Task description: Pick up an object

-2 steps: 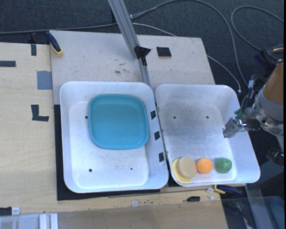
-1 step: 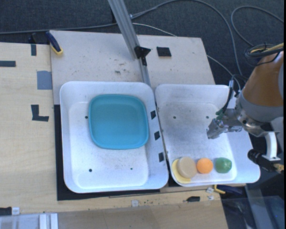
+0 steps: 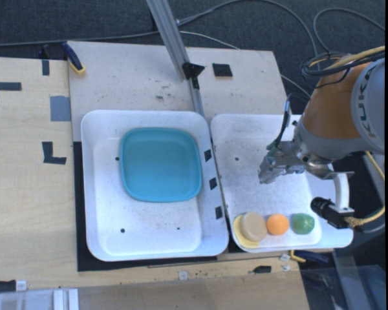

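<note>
Hand (image 3: 271, 172) hovers over bare right bin (image 3: 246, 141) floor; I cannot tell its opening. Tan puck (image 3: 252, 226), orange ball (image 3: 277, 225) and green ball (image 3: 302, 223) crowd the near wall, so I risk a blocked, glancing grasp.

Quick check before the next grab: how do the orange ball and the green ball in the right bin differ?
The orange ball is bright orange; the green ball is dull green. The orange ball sits between the tan disc and the green ball, while the green ball is nearest the arm's side. Both are round, similar in size, and lined up along the bin's near edge.
</note>
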Tool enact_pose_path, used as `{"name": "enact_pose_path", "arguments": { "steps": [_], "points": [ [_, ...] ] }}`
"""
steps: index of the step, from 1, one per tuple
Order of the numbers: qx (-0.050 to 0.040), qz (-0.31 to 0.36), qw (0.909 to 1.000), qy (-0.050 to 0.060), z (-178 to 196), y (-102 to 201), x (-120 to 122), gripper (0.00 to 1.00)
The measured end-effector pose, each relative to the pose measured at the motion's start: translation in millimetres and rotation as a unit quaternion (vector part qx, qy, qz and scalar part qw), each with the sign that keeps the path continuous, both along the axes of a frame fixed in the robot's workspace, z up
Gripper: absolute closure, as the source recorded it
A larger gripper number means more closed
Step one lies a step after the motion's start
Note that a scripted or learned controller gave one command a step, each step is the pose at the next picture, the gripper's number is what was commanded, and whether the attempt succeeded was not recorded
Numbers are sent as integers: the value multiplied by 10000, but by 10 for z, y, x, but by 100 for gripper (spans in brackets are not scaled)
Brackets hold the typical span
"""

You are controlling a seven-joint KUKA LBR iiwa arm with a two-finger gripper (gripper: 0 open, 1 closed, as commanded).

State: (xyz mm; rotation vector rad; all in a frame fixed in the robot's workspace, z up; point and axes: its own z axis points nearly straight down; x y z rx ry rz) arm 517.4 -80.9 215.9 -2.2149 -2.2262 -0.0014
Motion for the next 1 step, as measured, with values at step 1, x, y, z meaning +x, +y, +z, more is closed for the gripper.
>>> {"name": "enact_pose_path", "arguments": {
  "steps": [1],
  "points": [
    [-2,-1,10000,3,-41,523,22,100]
  ]
}}
